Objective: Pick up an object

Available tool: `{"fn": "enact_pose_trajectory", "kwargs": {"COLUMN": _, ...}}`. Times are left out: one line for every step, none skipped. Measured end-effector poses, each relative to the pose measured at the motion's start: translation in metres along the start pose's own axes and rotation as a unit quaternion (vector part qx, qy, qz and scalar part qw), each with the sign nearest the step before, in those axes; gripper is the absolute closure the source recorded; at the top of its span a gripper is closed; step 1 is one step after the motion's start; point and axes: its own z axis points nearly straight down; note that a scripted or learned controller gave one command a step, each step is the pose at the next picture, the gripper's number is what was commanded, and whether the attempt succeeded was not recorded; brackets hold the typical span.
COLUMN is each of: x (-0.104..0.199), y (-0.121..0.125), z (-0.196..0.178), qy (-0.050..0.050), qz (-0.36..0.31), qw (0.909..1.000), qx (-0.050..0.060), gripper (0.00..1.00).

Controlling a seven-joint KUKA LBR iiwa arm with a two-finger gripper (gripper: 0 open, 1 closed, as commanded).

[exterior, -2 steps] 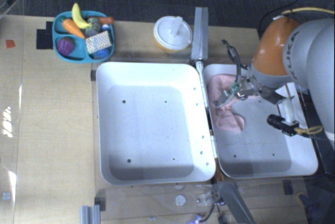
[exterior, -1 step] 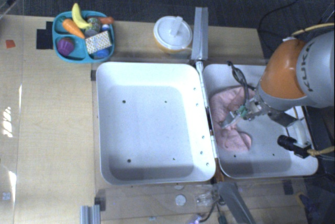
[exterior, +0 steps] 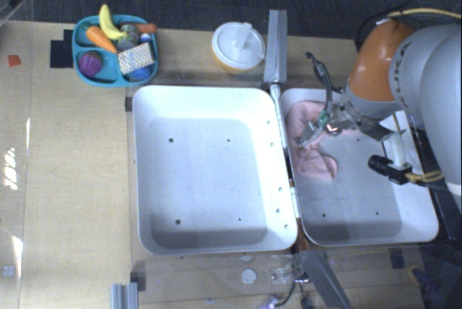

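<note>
camera view: the table (exterior: 72,177) carries two shallow white bins side by side. the left bin (exterior: 209,228) sits near the table's middle. the right bin (exterior: 368,224) lies against it, toward the table's right edge. a pink cloth (exterior: 312,156) lies crumpled in the right bin, in the far left corner of that bin, close to the wall shared with the left bin.

the arm (exterior: 426,76), grey with an orange band (exterior: 375,66), reaches in over the right bin's far right side. the gripper (exterior: 317,128) is down at the upper part of the pink cloth, tilted toward the bin's left wall. its tip overlaps the cloth; whether the jaws are apart or closed cannot be told from this angle, nor whether any cloth is between them.

along the table's far edge, near the left corner, stands a blue tray (exterior: 90,76) holding toy food, including a yellow banana (exterior: 108,22) and an orange carrot (exterior: 99,37). further right along the same edge, just beyond the left bin's far right corner, sits a white lidded cup (exterior: 238,45). a grey metal post (exterior: 276,48) stands beside it, above the seam between the bins.
</note>
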Motion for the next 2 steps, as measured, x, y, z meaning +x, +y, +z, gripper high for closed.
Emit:
{"fn": "enact_pose_trajectory", "kwargs": {"x": -0.031, "y": 0.011, "z": -0.005, "qy": 0.001, "qz": 0.010, "qw": 0.9999, "qx": 0.004, "gripper": 0.00}}
{"fn": "enact_pose_trajectory", "kwargs": {"x": -0.064, "y": 0.012, "z": 0.001, "qy": 0.001, "qz": 0.092, "qw": 0.9957, "qx": 0.002, "gripper": 0.00}}
